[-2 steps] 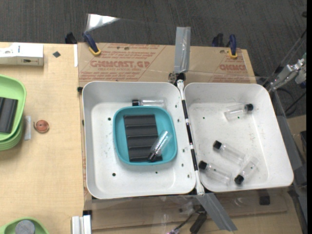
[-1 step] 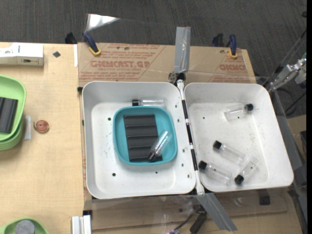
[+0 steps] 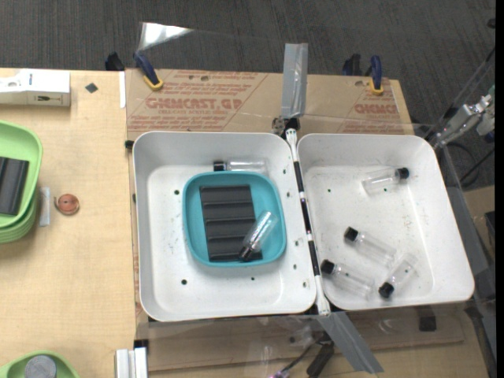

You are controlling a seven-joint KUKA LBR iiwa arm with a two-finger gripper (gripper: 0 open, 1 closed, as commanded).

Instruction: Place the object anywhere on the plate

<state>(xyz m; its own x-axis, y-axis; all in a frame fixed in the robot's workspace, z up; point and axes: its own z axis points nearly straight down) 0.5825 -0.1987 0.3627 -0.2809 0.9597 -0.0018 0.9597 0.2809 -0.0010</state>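
Observation:
A teal square plate (image 3: 194, 215) sits in the middle of the left white bin (image 3: 153, 282). A black ridged block (image 3: 224, 211) lies on the plate. A clear vial with a black cap (image 3: 257, 236) rests tilted across the plate's front right part, partly on the block. Another clear vial (image 3: 236, 165) lies on the bin floor just behind the plate. In the right bin (image 3: 441, 211), several clear black-capped vials lie scattered, one near the back (image 3: 384, 179) and others toward the front (image 3: 368, 242).
A green tray (image 3: 20, 211) holding a dark item stands at the far left of the wooden bench. A white box (image 3: 35, 89) and a small orange disc (image 3: 68, 203) lie near it. Clamped cardboard (image 3: 205, 97) lies behind the bins.

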